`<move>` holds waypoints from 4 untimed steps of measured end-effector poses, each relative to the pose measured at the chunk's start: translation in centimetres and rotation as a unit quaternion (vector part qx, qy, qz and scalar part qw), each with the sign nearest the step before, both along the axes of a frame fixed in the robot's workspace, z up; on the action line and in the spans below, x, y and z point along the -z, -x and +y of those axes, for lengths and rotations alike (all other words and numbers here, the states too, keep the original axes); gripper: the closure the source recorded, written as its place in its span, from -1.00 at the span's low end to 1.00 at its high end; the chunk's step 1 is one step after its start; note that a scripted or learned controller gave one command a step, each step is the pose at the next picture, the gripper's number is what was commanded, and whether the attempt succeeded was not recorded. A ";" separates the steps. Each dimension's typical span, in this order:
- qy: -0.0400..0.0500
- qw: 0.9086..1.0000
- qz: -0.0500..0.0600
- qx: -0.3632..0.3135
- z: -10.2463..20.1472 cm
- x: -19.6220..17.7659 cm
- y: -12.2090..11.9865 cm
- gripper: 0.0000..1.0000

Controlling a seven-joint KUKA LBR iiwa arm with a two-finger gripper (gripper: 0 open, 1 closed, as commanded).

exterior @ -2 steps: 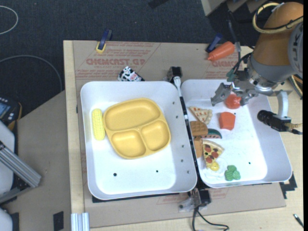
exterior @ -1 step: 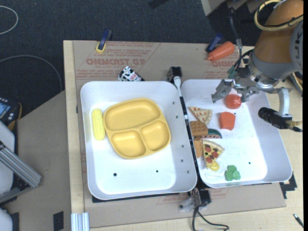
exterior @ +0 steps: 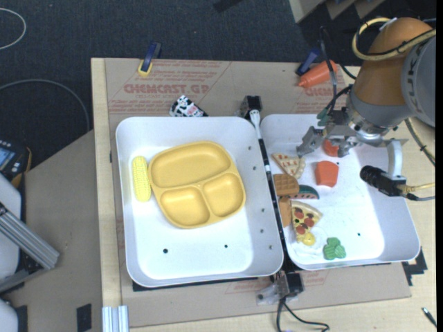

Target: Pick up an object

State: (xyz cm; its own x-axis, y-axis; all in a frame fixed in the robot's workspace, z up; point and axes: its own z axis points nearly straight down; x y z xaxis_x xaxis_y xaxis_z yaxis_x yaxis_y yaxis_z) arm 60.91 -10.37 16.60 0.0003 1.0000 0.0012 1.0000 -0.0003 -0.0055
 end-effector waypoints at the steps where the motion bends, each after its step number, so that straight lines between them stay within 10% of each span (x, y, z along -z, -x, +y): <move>1: 0.000 1.000 0.000 0.000 0.3 4.4 0.5 -1.00; 2: 0.002 1.000 -0.008 -0.001 0.2 7.3 0.0 -1.00; 3: 0.002 1.000 -0.016 0.000 0.2 5.9 -0.4 1.00; 4: 0.001 1.000 -0.005 -0.001 0.9 1.4 -0.5 1.00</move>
